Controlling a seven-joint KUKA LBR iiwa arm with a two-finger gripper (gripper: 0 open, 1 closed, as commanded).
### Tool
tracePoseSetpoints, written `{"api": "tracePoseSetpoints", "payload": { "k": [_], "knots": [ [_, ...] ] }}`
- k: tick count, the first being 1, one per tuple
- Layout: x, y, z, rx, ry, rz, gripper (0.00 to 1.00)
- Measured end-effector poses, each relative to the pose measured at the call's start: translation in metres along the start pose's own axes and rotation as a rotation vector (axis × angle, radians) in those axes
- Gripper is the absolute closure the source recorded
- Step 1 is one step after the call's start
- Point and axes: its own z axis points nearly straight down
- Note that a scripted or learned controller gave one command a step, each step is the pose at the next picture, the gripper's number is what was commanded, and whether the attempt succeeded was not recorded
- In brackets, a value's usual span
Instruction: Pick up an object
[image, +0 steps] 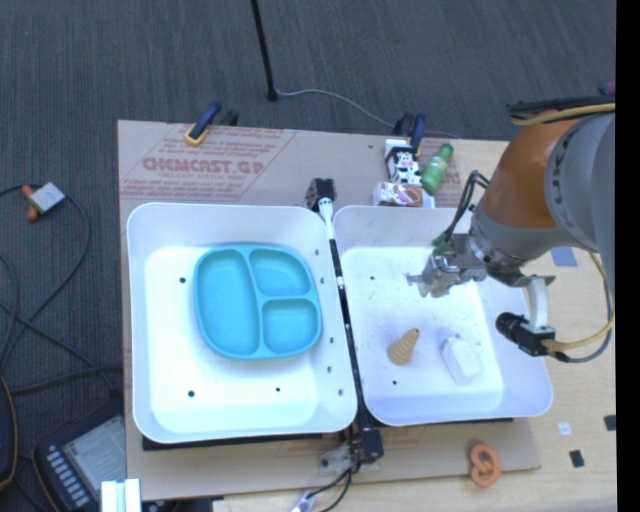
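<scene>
The left bin (160, 400) holds a blue divided plate (258, 302); the right bin (520, 395) holds an ice-cream cone toy (404, 347) and a small white object (461, 359) near its front. The gripper (437, 279) hangs over the right bin's middle with nothing in it, its spread unclear; picking seems not yet done

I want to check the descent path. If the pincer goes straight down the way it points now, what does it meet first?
Probably the bare floor of the right bin. The pincer hangs above it, apart from the cone and the white block; depth is unclear.
</scene>
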Motion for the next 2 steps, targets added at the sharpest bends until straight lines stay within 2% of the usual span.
{"api": "tracePoseSetpoints", "payload": {
  "k": [1, 2],
  "knots": [
    [0.05, -0.088, -0.031, 0.001, 0.001, 0.0, 1.0],
    [0.113, -0.055, -0.025, 0.002, 0.002, -0.001, 1.0]
  ]
}}
